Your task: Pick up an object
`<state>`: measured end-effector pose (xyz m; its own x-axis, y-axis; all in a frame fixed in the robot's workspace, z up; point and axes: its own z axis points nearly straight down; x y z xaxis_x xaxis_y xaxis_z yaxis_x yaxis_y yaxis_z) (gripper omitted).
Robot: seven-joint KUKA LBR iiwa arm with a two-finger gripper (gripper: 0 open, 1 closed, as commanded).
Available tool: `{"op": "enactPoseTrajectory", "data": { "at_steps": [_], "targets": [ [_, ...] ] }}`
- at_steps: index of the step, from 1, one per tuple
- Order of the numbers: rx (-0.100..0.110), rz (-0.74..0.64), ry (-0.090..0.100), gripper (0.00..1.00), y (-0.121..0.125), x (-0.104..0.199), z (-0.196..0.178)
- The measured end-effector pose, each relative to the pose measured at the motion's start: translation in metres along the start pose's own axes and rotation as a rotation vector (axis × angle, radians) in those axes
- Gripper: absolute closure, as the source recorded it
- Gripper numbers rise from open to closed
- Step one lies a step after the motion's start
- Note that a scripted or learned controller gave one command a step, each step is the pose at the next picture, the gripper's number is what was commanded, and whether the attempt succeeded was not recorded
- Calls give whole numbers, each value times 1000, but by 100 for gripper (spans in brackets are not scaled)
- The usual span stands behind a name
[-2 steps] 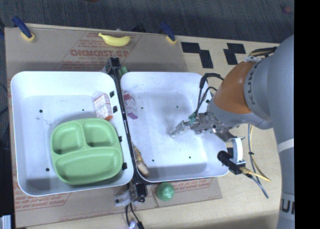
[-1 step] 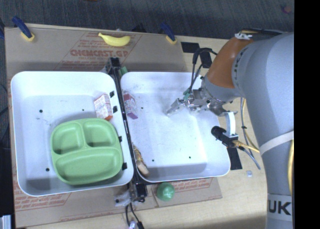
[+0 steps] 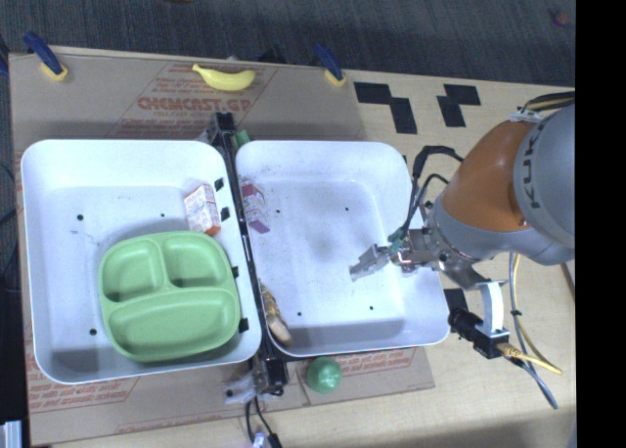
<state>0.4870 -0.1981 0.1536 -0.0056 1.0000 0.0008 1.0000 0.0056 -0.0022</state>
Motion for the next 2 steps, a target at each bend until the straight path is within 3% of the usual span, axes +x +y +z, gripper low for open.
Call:
{"op": "enactPoseTrajectory", "data": {
  "at_steps": [1,2],
  "targets": [
    [-2,1,0,0,95,-13,24],
    [1,-1,-1,0,51,-11,40]
  ]
}}
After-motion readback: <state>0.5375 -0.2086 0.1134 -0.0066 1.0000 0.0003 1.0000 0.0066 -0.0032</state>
